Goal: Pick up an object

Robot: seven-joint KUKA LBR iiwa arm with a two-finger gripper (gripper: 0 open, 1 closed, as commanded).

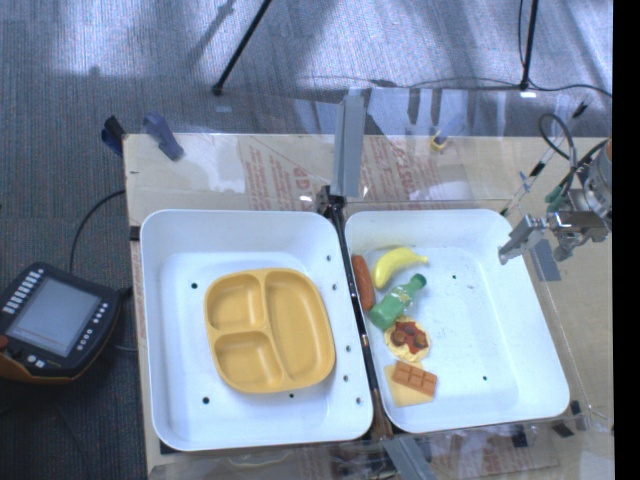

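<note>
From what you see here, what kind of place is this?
Probably a robot lab test bench: two white bins holding toy food like a banana, a teach pendant on the carpet, and tripod legs behind.

The arm (598,173) was cut off by the right edge, so only its wrist end could be seen. The hand (545,236) was shown small and blurred, and the set of its parts could not be made out. The desk's (250,173) front edge was cut off at the bottom. The small round food (408,338) was too blurred to be identified.
</note>
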